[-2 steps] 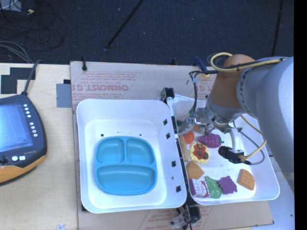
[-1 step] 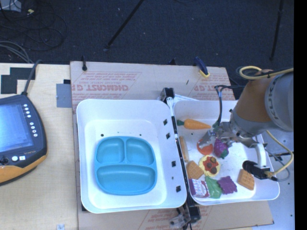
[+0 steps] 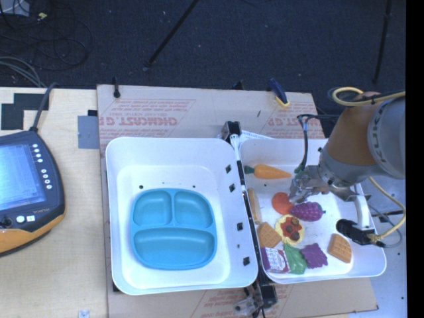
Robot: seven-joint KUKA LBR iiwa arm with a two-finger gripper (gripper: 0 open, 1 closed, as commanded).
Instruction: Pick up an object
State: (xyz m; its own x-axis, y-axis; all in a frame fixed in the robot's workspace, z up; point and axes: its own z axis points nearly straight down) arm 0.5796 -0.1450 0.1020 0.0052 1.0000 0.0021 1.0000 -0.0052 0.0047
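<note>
The gripper (image 3: 299,189) hangs low in the right bin (image 3: 371,260). The red tomato (image 3: 281,203) lies just below-left of it. I cannot tell how its jaws stand.

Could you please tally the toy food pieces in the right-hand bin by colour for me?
Orange: 1, the plastic carrot
Red: 1, the round tomato-like piece
Purple: 2, the grape bunch and the crinkled purple piece
Tan: 2, the waffle-like pieces
Green: 1, the green piece
Mixed colours: 2, the small pizza and the printed packet
Total: 9
</note>
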